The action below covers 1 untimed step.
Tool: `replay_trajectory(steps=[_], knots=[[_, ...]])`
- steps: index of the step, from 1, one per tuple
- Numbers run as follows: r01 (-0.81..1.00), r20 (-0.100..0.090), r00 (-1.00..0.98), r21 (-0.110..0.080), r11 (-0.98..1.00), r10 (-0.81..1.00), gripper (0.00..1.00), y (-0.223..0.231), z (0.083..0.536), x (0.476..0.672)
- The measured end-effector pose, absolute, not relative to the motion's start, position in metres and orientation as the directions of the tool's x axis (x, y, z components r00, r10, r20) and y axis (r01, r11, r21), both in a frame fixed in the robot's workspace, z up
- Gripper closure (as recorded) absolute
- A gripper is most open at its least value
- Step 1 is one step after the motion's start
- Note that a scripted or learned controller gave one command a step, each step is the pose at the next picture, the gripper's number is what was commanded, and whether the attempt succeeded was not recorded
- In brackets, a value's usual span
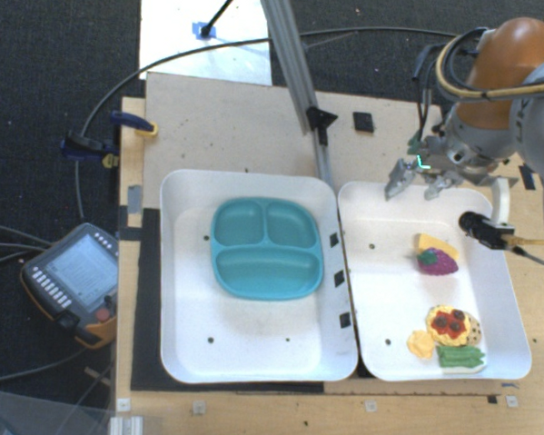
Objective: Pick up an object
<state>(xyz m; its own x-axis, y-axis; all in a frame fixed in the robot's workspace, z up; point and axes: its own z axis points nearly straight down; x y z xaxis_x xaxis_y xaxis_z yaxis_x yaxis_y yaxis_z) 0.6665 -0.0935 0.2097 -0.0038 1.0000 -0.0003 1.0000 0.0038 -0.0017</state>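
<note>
The purple and yellow toy food [435,256] lies in the right bin [377,290], up near the far side, at about 2 o'clock from the middle of that bin. It lies flat, and its long way runs side to side. The gripper [418,181] hangs over the far rim of the same bin with its two fingers spread apart and nothing between them. From the gripper, the toy sits at about 5 o'clock — near, but not touching. So I think the arm should go down and a little toward the near side.

More toy food [449,337] sits at the near corner, farther off. The left bin [183,344] holds a teal plate [267,250].
</note>
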Motion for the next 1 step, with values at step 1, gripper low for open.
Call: replay_trajectory(steps=[1], knots=[[1.0,-0.001,-0.004,0.002,0.004,1.0,0.0,-0.0934,0.2116,0.6675]])
